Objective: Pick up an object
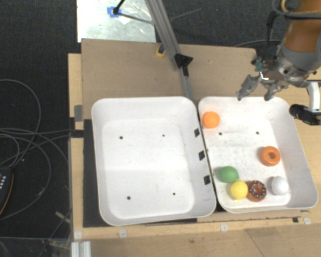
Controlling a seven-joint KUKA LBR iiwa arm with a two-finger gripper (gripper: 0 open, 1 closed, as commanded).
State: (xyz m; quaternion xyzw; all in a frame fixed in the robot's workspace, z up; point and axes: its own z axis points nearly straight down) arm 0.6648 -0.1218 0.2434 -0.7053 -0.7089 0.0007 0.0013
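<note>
Fingers spread and empty, the two-finger gripper point(255, 92) hangs over the right white bin's point(297, 138) far rim; the round orange ball point(210, 120), nearest below-left, could roll from a closing pinch.

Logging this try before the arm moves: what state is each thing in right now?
gripper: open, holding nothing, above the right bin's far edge
orange ball: loose in right bin, far left corner
orange ring: lying flat
green object: touching yellow ball
chocolate donut: flat, between yellow ball and white ball
</note>
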